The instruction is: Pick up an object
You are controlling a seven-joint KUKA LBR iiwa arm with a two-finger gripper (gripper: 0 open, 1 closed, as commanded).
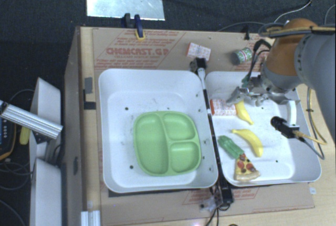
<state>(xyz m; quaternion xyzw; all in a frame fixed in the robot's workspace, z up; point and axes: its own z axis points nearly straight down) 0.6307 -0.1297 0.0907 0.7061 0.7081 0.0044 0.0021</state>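
Gripper point(247, 95) sits low in the right bin point(302, 167), spread open, nothing between its fingers, apparently poised to descend. Small banana point(242, 113) lies just below it, the likeliest target; box point(222, 107) just beside. Larger banana point(250, 141), green piece point(229, 146) and pizza slice point(245, 168) lie farther off.
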